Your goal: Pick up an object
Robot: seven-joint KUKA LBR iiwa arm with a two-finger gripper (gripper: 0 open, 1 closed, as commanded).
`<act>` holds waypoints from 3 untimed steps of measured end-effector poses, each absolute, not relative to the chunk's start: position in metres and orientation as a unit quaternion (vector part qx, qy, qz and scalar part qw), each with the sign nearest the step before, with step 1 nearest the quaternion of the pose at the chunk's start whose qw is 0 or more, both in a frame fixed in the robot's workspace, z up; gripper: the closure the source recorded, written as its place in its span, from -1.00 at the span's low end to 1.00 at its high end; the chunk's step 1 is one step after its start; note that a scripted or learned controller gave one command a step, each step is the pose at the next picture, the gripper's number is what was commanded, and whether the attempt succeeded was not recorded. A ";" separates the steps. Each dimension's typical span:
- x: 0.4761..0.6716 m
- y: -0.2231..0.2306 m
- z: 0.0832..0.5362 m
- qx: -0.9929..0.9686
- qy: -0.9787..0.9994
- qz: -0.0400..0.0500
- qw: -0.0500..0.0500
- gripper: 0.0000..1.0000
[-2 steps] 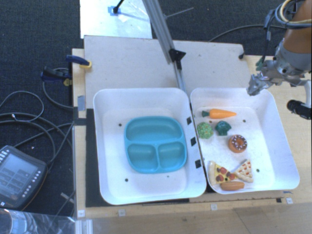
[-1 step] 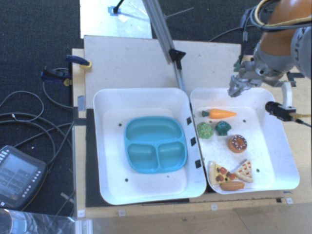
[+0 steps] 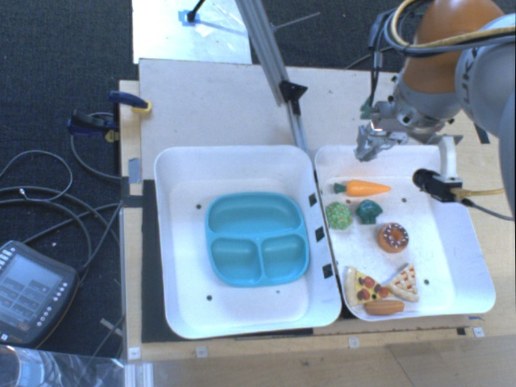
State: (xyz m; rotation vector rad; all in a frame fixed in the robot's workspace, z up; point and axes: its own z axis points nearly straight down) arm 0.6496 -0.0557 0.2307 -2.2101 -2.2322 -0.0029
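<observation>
Gripper [image 3: 369,147] hovers at the right bin's [image 3: 472,252] far edge; finger state cannot be determined. Carrot [image 3: 364,188] lies just below it, untouched.

A pale bench [image 3: 218,103] fills the middle of the frame. Two shallow white bins sit on it side by side: the left bin [image 3: 181,297] at centre and the right bin [image 3: 468,256] towards the right, their inner edges touching. A blue clamp [image 3: 127,101] grips the bench's upper left edge.

Toy carrot [image 3: 364,188], broccoli [image 3: 339,215], donut [image 3: 393,237] and pizza slices [image 3: 384,284] lie in the right bin [image 3: 476,256].
</observation>
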 end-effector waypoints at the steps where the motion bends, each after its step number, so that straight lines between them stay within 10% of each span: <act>1: 0.656 -0.007 0.240 -0.703 -0.711 -0.002 0.000 1.00; 3: 0.661 0.091 0.240 -0.703 -0.711 -0.002 0.000 1.00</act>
